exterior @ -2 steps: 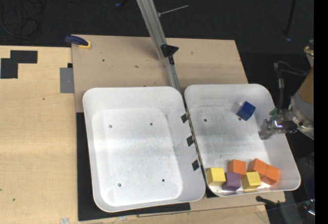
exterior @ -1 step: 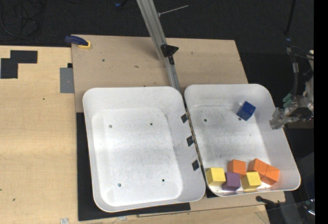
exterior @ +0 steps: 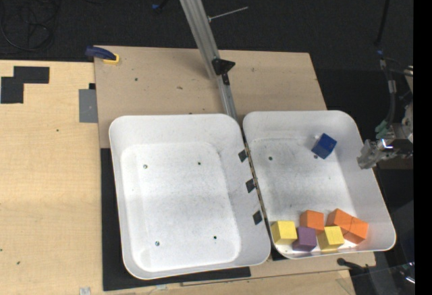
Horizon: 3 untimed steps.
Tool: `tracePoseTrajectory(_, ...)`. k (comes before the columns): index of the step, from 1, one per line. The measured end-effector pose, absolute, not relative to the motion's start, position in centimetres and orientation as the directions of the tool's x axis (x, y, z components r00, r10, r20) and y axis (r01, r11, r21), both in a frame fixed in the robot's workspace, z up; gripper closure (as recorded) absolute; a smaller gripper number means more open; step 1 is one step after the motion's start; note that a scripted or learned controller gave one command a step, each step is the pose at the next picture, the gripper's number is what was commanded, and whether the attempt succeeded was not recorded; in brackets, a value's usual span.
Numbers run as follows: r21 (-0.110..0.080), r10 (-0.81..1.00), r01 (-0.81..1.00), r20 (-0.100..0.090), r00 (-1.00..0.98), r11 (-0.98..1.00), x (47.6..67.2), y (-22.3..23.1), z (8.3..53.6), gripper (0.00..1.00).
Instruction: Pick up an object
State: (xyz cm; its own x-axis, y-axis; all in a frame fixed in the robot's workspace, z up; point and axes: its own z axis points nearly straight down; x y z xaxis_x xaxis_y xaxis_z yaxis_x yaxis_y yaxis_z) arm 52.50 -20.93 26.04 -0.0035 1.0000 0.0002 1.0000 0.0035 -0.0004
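Blue cube sits alone in the right bin, looking light and rigid; take its flat sides. Pincer waits outside the rim, its opening unclear.

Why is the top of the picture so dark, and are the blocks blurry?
In the camera view, light falls on the two white bins, while the floor behind the bench stays dim; the blue block and the pile of orange, yellow and purple blocks look a bit soft but easy to tell apart; the gripper at the right is murky.
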Motion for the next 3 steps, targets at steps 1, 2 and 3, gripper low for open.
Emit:
tracePoseTrajectory(1,-0.002,1.000,1.000,0.003,-0.005,0.005,53.1,-15.8,26.6,1.00)
tracePoseTrajectory(2,-0.003,1.000,1.000,0.003,-0.005,0.005,53.3,-10.7,26.9,1.00)
tracePoseTrajectory(3,-0.003,1.000,1.000,0.001,-0.005,0.005,54.9,-5.5,26.5,1.00)
